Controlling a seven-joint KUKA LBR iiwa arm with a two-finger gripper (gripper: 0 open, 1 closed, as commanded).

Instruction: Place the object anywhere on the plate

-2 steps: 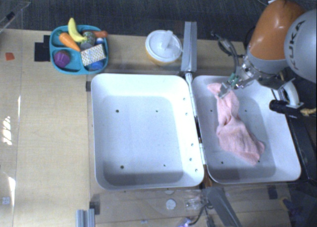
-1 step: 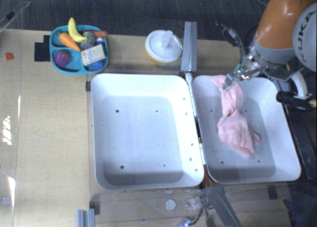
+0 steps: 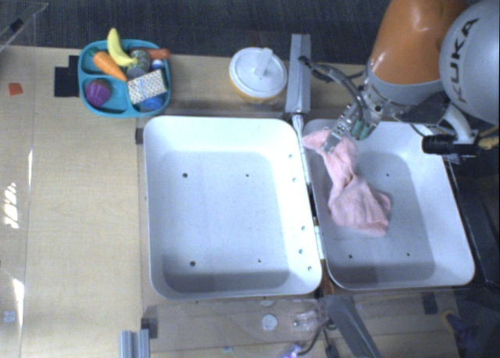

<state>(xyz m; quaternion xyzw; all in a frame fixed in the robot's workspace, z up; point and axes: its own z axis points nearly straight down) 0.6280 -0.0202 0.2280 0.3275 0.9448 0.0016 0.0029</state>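
A pink cloth (image 3: 358,202) lies in the right bin (image 3: 418,223), bunched at its lower end. A narrow strip of it is drawn up toward the bin's back left corner. My gripper (image 3: 339,138) is at the top of that strip, with its fingers closed on the cloth's upper end. The blue sectioned plate (image 3: 86,81) sits on the bench at the far back left, well away from the gripper. It holds several toy foods, among them a banana and a carrot.
The left bin (image 3: 226,208) lies between the gripper and the plate. A white lidded cup (image 3: 258,73) stands behind the bins near a grey metal post (image 3: 298,75). The arm's orange band (image 3: 414,28) looms over the right bin's back edge.
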